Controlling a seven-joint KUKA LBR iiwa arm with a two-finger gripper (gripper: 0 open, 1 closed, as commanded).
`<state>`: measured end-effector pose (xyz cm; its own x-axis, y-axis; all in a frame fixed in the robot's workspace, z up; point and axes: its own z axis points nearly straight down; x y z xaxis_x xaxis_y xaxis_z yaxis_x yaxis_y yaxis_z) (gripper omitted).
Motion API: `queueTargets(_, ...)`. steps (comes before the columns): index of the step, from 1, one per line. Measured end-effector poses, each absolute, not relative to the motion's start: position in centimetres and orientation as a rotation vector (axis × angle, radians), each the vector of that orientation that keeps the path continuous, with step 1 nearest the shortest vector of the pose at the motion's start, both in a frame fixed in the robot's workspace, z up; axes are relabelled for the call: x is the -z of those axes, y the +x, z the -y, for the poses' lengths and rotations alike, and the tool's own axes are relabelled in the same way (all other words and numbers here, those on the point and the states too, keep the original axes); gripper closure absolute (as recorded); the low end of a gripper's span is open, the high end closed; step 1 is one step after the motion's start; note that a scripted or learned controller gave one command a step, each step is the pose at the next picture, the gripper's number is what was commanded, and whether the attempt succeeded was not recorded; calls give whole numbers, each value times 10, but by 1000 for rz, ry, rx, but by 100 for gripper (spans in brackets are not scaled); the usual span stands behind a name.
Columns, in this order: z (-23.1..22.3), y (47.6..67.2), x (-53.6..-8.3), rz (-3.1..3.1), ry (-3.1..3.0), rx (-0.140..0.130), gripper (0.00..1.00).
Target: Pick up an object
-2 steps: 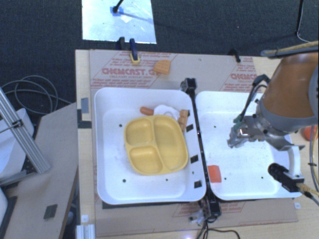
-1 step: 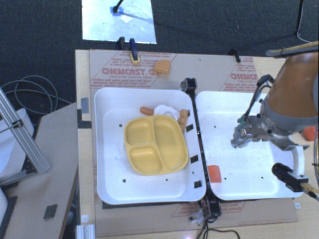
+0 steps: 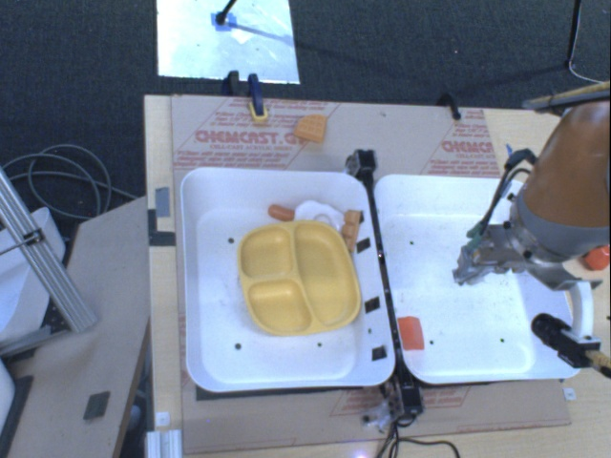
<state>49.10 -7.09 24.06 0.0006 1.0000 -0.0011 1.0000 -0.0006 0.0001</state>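
Note:
A yellow three-compartment plate point(image 3: 297, 278) lies in the left bin point(image 3: 210, 284). Behind it sit a small orange sausage-shaped piece point(image 3: 281, 213), a white cup-like thing point(image 3: 317, 214) and a tan block point(image 3: 351, 227) by the bin's right wall. An orange-red block point(image 3: 410, 332) rests near the front left corner of the right bin point(image 3: 458, 361). My gripper point(image 3: 474, 263) hangs over the middle of the right bin, well right of and behind the orange-red block. Nothing shows between its fingers.
A tan waffle-like piece point(image 3: 310, 128) lies on the board behind the left bin, next to a yellow clamp point(image 3: 257, 103). A black divider point(image 3: 374, 256) runs between the two bins. The arm's orange-brown body point(image 3: 573, 175) covers the right bin's far right side.

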Motion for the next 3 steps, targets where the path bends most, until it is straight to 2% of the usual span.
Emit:
queueTargets(1,57,488,-238,-2226,2215,-1,100)
queueTargets(2,69,487,-245,-2221,2218,-3,100)
queueTargets(3,59,487,-247,-2227,2214,-3,100)
